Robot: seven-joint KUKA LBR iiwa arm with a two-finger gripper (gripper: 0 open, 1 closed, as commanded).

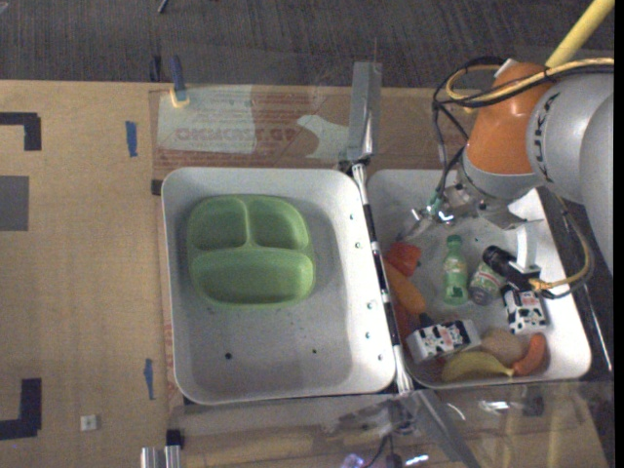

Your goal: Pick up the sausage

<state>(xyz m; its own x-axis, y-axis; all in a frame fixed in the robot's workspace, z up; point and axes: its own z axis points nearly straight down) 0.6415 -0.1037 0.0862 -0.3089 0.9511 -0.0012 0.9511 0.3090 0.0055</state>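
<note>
One risk: our claw, state unclear, sits far from sausage; banana beside sausage may get grabbed.

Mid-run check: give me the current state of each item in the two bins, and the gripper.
green divided plate: flat in left bin.
green bottle: lying down, right bin.
banana: lying at right bin's near edge.
sausage: lying beside banana, untouched.
gripper: above right bin's far end.

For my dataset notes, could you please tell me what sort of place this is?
Probably a robotics lab test bench: two shallow white plastic bins on a cardboard-covered bench, a grey-and-orange robot arm, and carpeted floor.
</note>
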